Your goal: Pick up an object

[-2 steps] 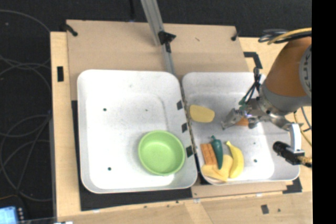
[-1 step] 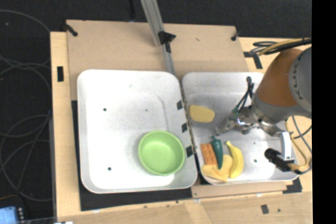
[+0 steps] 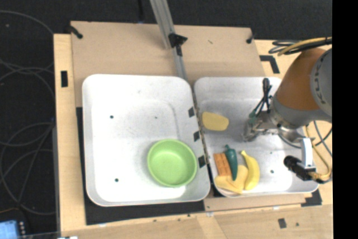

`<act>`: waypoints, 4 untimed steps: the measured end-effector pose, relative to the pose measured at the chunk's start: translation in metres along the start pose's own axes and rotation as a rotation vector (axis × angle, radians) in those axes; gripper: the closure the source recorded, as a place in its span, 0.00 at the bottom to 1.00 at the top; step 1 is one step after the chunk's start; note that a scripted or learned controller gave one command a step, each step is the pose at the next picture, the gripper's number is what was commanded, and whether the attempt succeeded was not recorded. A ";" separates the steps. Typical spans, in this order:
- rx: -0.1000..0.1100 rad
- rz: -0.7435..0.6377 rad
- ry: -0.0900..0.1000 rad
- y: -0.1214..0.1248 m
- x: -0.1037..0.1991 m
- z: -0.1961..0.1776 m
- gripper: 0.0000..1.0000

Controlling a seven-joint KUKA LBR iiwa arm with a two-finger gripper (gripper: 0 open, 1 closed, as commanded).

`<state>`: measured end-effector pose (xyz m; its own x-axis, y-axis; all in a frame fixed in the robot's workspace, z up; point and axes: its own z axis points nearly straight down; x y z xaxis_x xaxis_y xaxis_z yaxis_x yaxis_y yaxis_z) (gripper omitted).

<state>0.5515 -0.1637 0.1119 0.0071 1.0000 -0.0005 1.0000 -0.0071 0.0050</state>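
Green round plastic bowl [image 3: 172,162] sits alone in the left bin; rightward, pale yellow pad [image 3: 215,121], then banana-and-pepper cluster [image 3: 239,172] crowd the right bin's corner. Claw [image 3: 253,130] hovers nearby, its state impossible to tell.

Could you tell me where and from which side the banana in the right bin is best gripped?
Probably the banana's bare middle, from straight above, jaws across its narrow width. It lies flat and curved, with the green pepper close on its left, so the right-hand side offers more room.
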 end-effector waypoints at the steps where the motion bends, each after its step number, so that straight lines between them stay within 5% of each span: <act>1: -0.002 -0.001 -0.001 -0.007 -0.001 -0.057 1.00; 3: -0.003 -0.012 -0.001 0.010 -0.002 -0.158 1.00; 4: 0.003 -0.015 0.001 0.008 0.059 -0.158 1.00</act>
<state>0.5589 -0.1043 0.2699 -0.0078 1.0000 0.0008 1.0000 0.0078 0.0023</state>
